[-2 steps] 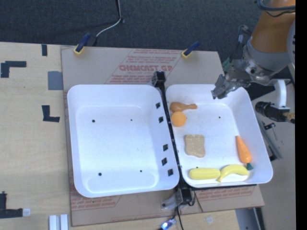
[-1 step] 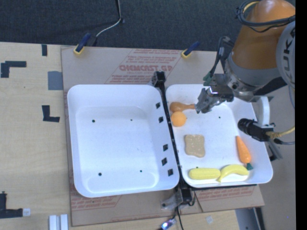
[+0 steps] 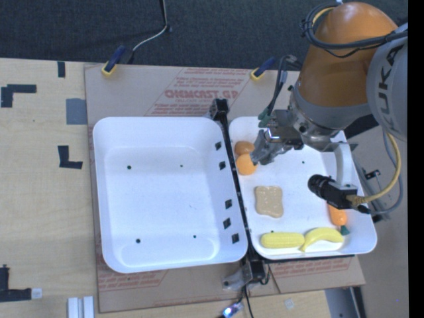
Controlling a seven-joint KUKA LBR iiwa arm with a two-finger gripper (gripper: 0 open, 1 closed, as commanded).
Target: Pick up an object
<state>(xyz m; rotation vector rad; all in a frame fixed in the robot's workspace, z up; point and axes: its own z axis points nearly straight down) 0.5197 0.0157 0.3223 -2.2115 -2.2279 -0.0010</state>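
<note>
While the tool (image 3: pixel 260 152) hangs low over the right bin (image 3: pixel 361 244), the orange ball (image 3: pixel 246 165) sits just beside its tip, toward the dividing wall; finger spread is impossible to tell here.

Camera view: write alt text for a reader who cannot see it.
A grey and orange robot arm reaches from the right, its gripper low over two small orange items at the left edge of the right white bin. That bin also holds a toast slice, corn cob, banana and carrot.
</note>
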